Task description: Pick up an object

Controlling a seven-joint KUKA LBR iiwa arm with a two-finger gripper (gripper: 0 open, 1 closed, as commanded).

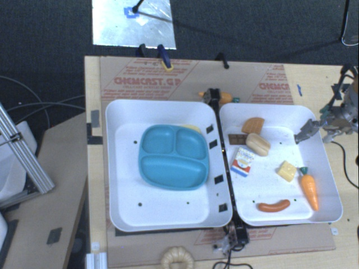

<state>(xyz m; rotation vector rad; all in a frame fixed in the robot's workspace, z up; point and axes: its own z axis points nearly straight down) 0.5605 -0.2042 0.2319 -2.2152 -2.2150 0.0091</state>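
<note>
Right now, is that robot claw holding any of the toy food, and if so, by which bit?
Nothing is held. The gripper sits at the right bin's upper right rim, with no item between its fingers. The carrot and cheese lie untouched below it.

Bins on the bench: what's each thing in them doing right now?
Blue sectioned plastic plate: flat in the left white bin.
Orange toy carrot: lying in the right white bin.
Red toy sausage: lying near the front wall.
Yellow cheese wedge: lying beside the carrot.
Tan bread roll: lying loose.
Small red-and-white carton: lying flat.
Grey gripper: over the right bin's far edge, holding nothing.
</note>
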